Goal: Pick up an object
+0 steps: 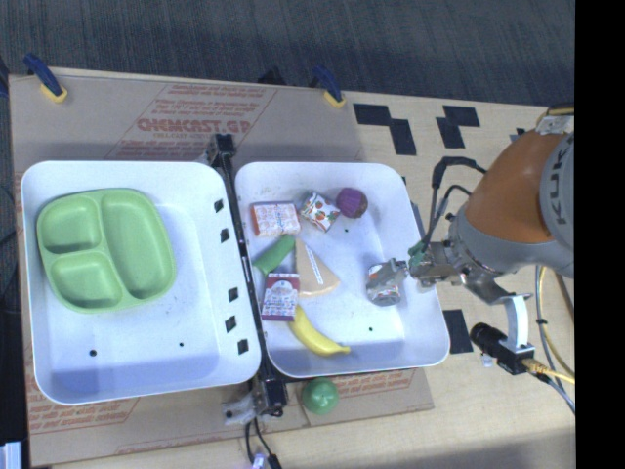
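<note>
Tool (391,279) sits low in the right bin (391,179), at its right side; whether it is parted or closed I cannot tell. Every candidate lies to its left: banana (317,333) nearest the front wall, long axis slanting. Counted: one banana, one purple ball (352,202), three small cartons, one green tray (103,247) in the left bin (127,355).
</note>
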Robot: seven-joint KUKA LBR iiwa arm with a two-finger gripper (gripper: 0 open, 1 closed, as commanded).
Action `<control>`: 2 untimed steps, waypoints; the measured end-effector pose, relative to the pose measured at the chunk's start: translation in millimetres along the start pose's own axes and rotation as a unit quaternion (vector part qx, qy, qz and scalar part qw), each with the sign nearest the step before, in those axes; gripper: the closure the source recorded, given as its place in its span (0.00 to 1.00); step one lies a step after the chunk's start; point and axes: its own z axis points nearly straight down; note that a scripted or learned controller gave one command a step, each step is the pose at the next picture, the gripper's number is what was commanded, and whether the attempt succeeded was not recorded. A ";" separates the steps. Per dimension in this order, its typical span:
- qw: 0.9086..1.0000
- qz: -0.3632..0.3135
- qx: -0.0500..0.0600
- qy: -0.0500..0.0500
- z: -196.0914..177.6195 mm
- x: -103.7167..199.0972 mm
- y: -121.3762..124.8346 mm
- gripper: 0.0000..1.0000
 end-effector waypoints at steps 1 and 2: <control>1.000 -0.003 -0.012 -0.003 77.3 17.5 46.0 0.00; 1.000 -0.002 -0.006 -0.002 95.0 56.5 74.6 0.00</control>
